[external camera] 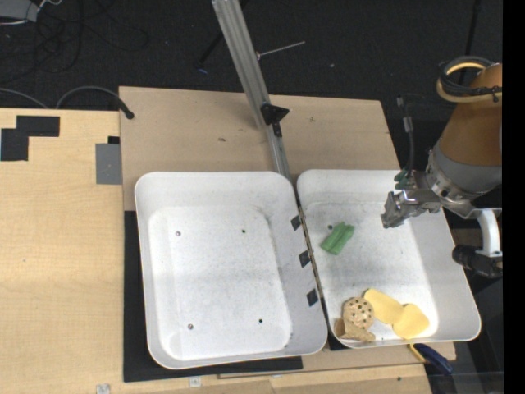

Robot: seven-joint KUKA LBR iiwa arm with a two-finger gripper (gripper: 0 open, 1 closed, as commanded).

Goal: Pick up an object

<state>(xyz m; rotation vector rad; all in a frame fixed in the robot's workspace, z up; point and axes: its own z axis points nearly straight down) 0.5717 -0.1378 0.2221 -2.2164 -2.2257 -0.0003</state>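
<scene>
The gripper (400,210) hangs over the upper right part of the right bin (443,261), at the end of the grey arm (472,150) with its orange band that comes in from the right. Whether the claw is released or clenched cannot be told from this slanted view; nothing is seen caught in it. Three objects lie in that bin, none of them touching the claw. The nearest is one green object (337,238), a small oblong piece lying tilted on the bin floor to the left of the claw and a little lower, close to the bin's left wall and apart from the gripper. Well below the claw, in the bin's near corner, lies one yellow object (395,313), a soft-looking shape spread flat, and just beside it on its left, touching or nearly touching, sits one tan object with dark spots (357,316). These two are well apart from the gripper and from the green piece. The left bin (156,220) stands side by side with the right one, their inner walls meeting along a seam with small black clips. A slanted metal rail (246,72) runs from the top of the view down to that seam. Both bins rest on a light wooden bench (57,245).
</scene>
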